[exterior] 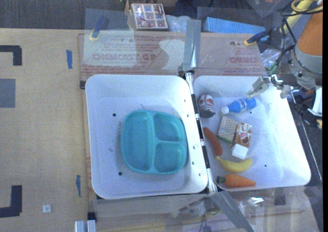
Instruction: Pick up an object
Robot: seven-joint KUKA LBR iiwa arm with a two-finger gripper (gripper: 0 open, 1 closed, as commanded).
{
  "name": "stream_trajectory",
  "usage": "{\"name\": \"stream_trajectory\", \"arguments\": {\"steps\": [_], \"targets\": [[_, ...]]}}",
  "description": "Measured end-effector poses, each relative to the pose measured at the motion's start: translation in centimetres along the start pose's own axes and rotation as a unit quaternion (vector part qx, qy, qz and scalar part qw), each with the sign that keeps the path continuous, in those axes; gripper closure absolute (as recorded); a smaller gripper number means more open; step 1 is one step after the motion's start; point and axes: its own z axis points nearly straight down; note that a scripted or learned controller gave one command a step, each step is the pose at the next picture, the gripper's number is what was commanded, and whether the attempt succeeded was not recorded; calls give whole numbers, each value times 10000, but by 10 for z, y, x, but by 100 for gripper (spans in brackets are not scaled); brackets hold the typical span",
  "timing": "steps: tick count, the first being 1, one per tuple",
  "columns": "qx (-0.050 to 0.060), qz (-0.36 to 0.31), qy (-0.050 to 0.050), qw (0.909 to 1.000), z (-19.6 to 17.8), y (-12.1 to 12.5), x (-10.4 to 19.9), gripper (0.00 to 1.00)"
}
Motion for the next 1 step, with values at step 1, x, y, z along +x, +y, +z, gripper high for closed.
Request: {"name": "stream_trajectory", "arguments": {"steps": [1], "targets": [[1,-280,0,9996,94,30,31,0]]}}
